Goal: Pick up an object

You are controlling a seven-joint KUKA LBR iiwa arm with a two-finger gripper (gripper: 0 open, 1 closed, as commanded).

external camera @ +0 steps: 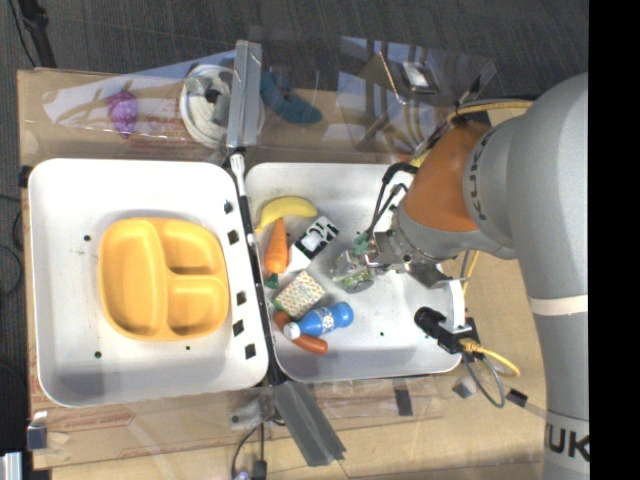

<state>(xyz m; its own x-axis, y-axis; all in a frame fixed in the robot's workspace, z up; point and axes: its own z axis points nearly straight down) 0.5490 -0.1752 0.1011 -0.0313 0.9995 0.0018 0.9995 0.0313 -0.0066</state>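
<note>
End effector [358, 264] sits low in the right bin [400, 353] over a clear, greenish object [350, 273]; grip state unclear.

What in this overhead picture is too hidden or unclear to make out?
- The hand: the arm's wrist covers it, so whether it is open or shut is unclear.
- A clear, greenish thing below the hand: too blurred to identify.
- The red thing in the right bin: partly under the blue bottle.
- The arm: cut off by the right edge.
</note>
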